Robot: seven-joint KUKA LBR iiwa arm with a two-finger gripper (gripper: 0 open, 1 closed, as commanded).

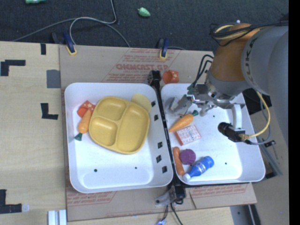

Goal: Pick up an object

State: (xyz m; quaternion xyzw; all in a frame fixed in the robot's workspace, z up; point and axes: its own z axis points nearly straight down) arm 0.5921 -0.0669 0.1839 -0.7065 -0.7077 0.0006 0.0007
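Fingers hang spread and empty just above the orange plastic carrot, apparently approaching; next, descend and close.

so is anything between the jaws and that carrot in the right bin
Nothing visible. The gripper hangs just above the carrot, with bare bin floor between them. The red-and-white card lies beyond the carrot, not in the path.
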